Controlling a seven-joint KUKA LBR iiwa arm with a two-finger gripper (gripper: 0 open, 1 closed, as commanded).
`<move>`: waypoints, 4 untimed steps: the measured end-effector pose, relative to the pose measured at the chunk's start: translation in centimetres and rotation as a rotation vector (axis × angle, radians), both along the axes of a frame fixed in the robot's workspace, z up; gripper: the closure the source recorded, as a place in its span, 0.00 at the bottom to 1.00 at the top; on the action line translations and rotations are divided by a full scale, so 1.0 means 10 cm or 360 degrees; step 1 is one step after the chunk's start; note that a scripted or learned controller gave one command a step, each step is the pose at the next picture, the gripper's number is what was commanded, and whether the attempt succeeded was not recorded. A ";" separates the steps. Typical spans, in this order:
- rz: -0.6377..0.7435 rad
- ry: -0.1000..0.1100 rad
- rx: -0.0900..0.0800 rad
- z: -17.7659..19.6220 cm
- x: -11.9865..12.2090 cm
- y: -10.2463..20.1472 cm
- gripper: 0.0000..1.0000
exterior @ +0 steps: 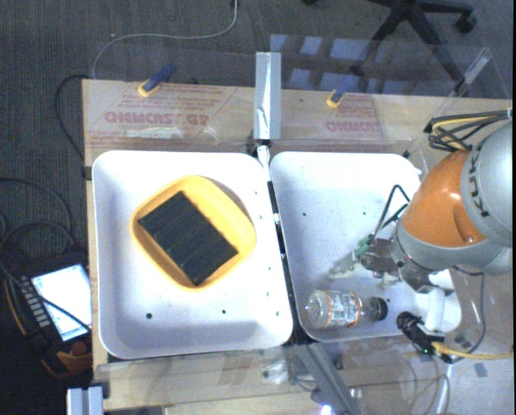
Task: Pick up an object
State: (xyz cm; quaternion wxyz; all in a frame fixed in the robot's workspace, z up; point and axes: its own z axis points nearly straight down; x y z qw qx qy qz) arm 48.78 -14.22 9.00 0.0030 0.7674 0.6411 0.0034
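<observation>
Lying on its side at the right bin's (327, 180) six o'clock edge, the small bottle (344, 308) points its dark cap toward three o'clock. The gripper (372, 258) hangs just beside it at about one o'clock, nothing visibly between its fingers.

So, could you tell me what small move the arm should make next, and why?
Probably shift the gripper toward the near wall and lower it over the bottle, which lies on its side in the right bin, just beside the gripper.
</observation>
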 end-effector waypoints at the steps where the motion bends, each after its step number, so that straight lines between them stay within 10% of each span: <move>1: -0.0081 -0.0001 -0.0009 0.01 0.13 0.19 0.00; 2: -0.0108 0.0028 0.0001 0.29 0.16 -0.32 0.00; 3: 0.0369 0.0023 -0.0003 0.77 0.15 -0.47 0.00; 4: 0.0196 0.0002 -0.0007 0.00 0.35 -0.03 0.00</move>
